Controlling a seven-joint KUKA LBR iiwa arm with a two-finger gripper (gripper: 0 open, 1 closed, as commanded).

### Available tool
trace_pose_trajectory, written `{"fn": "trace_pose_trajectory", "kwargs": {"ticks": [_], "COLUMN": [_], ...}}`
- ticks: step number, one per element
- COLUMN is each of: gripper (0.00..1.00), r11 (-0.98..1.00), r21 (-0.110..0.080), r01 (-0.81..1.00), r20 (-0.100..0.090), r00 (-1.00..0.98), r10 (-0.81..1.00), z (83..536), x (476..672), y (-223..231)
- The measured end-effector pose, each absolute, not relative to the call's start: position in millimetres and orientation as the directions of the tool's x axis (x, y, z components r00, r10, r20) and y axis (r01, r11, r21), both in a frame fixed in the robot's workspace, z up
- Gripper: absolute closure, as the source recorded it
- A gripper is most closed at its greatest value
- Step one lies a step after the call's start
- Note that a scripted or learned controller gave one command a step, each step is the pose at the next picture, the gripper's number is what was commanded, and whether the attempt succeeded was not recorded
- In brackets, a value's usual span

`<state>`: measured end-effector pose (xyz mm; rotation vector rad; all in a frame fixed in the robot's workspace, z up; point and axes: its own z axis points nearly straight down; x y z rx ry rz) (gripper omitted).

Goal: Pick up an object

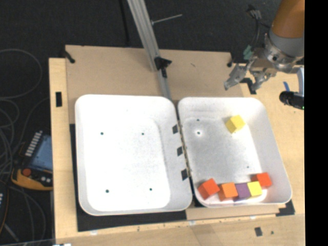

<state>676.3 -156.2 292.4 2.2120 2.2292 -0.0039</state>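
Note:
In the right bin [266,137], a yellow cube [235,123] lies alone near the far side. Along the near wall sits a row of cubes: a red-orange one [208,188], an orange one [228,190], a purple one [242,192], a yellow one [254,189] and a red one [264,180]. My gripper [245,82] hangs above the bench just beyond the right bin's far edge. It is open, with nothing between its fingers, and well apart from every cube.
The left bin [87,152] lies beside the right one, with dark clips along their shared edge. A slanted metal pole [146,29] rises behind the bins. Cables and a handheld pendant [33,163] lie off the bench's left side.

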Motion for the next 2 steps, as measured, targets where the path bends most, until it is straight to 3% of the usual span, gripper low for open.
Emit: {"fn": "trace_pose_trajectory", "kwargs": {"ticks": [1,2], "gripper": [0.00,0.00], "r11": [-0.001,-0.002], "r21": [-0.001,-0.007], "r01": [1.000,1.000], "r20": [-0.002,-0.001], "r00": [0.001,0.002], "r10": [1.000,1.000], "z": [290.0,146.4], "x": [658.8,626.7], "y": [-170.0,-203.4]}}
